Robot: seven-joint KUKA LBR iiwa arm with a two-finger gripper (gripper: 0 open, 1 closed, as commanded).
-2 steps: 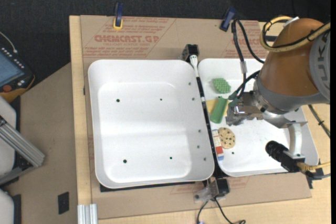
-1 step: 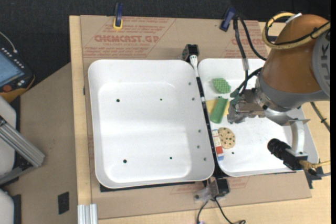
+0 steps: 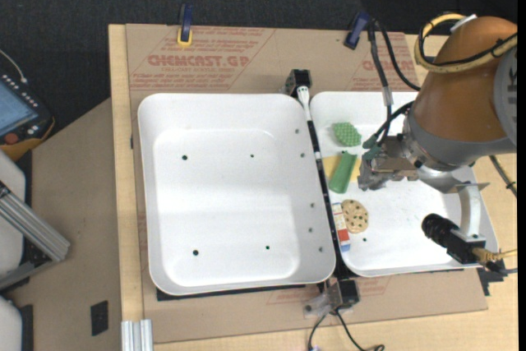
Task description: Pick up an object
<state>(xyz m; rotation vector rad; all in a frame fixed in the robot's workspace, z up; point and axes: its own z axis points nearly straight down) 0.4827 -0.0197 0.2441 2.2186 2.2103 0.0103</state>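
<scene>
Now the tool [image 3: 370, 172] hangs low just beside the green block [image 3: 341, 170] in the right bin [image 3: 394, 247], a speckled round disc [image 3: 354, 215] near that block, and I cannot tell whether the tool is released or clenched.

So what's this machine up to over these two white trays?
A robot arm reaches in from the right, trying to pick something up. Its gripper hangs low over the right bin, next to a yellow-green block. A green textured piece and a speckled round disc lie close by in the same bin. Whether it has grabbed anything is unclear.
</scene>
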